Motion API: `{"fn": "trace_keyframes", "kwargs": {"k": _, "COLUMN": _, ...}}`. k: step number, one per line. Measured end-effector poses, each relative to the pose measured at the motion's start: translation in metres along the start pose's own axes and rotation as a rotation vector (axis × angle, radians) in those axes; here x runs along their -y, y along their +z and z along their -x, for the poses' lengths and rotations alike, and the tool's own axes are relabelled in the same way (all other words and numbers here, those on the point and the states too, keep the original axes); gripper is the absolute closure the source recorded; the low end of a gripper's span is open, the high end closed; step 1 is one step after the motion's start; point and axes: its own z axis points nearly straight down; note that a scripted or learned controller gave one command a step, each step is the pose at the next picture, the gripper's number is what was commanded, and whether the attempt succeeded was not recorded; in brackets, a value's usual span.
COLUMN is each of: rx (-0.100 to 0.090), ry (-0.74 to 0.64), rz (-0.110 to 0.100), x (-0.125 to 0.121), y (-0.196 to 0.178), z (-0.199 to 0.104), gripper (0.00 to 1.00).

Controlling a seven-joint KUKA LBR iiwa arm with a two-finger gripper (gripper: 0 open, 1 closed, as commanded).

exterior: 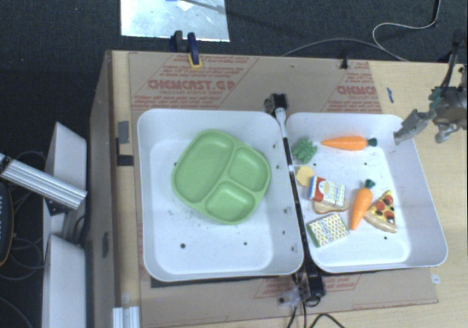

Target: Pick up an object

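Note:
The right bin (pixel 420 242) holds several toy foods. An orange carrot (pixel 346 143) lies crosswise at the back, and a second carrot (pixel 360 205) stands slanted beside a pizza slice (pixel 383 211). A green leafy piece (pixel 303 150), a small red and white carton (pixel 327 191) and a patterned cracker (pixel 327 230) lie along the left side. My gripper (pixel 425 130) hovers over the bin's back right corner, to the right of the crosswise carrot. Its fingers are spread open with nothing between them.
A green divided plate (pixel 221 175) sits in the left bin (pixel 168 250). A black divider (pixel 289 173) runs between the bins. The bench (pixel 219 82) is cardboard-topped, with a clamp (pixel 191 47) at its back edge.

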Motion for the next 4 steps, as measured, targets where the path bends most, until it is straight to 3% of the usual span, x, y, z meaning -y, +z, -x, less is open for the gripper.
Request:
{"fn": "trace_keyframes", "kwargs": {"k": 1, "rx": -0.002, "ry": -0.001, "rz": -0.005, "x": -0.015, "y": 0.154, "z": -0.012, "gripper": 0.00}}
{"fn": "trace_keyframes", "kwargs": {"k": 2, "rx": -0.001, "ry": -0.002, "rz": -0.001, "x": -0.056, "y": 0.198, "z": -0.026, "gripper": 0.00}}
{"fn": "trace_keyframes", "kwargs": {"k": 3, "rx": -0.001, "ry": 0.005, "rz": -0.021, "x": -0.087, "y": 0.198, "z": -0.056, "gripper": 0.00}}
{"fn": "trace_keyframes", "kwargs": {"k": 4, "rx": 0.001, "ry": 0.002, "rz": -0.029, "x": -0.085, "y": 0.189, "z": -0.054, "gripper": 1.00}}
